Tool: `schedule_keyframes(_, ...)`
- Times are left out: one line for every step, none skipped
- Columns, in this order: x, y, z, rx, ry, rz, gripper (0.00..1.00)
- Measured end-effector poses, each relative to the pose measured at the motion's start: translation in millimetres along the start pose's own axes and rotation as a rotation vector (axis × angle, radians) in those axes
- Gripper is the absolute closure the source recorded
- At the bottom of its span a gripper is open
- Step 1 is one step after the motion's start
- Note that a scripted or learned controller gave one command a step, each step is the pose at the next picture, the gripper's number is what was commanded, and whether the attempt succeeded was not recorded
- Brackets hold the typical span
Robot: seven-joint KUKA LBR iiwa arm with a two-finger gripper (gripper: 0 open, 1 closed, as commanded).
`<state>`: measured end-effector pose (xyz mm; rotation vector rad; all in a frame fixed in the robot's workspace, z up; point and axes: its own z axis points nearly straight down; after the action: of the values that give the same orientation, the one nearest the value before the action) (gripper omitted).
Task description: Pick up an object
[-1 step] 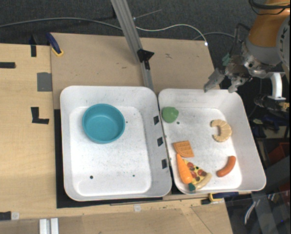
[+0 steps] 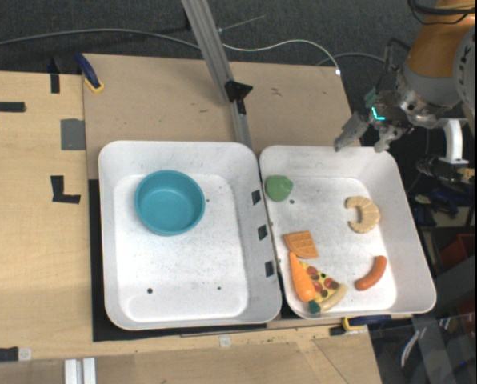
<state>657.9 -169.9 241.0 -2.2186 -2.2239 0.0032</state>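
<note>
Camera view, fixed overhead at a slant: two shallow white bins side by side on a tan surface [image 2: 166, 94]. Left bin [image 2: 118, 294]: holds one teal bowl [image 2: 170, 202], upright, toward the bin's 10 o'clock corner, clear of the walls. Right bin [image 2: 398, 214]: holds six toy food items. Green round item [image 2: 278, 187] at 10 o'clock, just beside the wall shared with the left bin. Tan croissant [image 2: 362, 214] at 3 o'clock, well apart from the green round item. Square cracker [image 2: 301, 244] near centre, slightly toward 7 o'clock. Orange carrot [image 2: 302, 280] directly at 6 o'clock of the cracker, its upper end touching or just meeting the cracker's lower edge. Pizza slice [image 2: 329, 289] touching the carrot on its 3 o'clock side, near the bin's front wall. Red sausage [image 2: 370, 274] at 4 o'clock in the bin, curved, apart from the pizza slice. Gripper [image 2: 362, 138] above the right bin's far rim, at about 1 o'clock of that bin, carried by the grey arm [image 2: 438, 62] with its orange band, entering from 3 o'clock. Fingers spread apart, pointing down and toward 8 o'clock, pinching nothing; one dark fingertip over the rim, the other just beside it toward 3 o'clock. All six items lying on the bin floor, well apart from the gripper. Grey metal post [image 2: 210, 46] slanting from 12 o'clock down to the gap between the bins.
</note>
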Motion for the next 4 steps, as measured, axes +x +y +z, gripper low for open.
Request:
schedule_keyframes(1.7, -0.2, 43.6, 0.004, 0.001, 0.0, 0.0)
schedule_keyframes(-1.9, -9.9, 95.3, 0.004, 0.001, 0.001, 0.0)
schedule_keyframes(-0.6, -11.4, 149.9, 0.005, 0.001, 0.0, 0.0)
schedule_keyframes(-0.1, -9.7, 136.0, 0.001, 0.0, -0.002, 1.0)
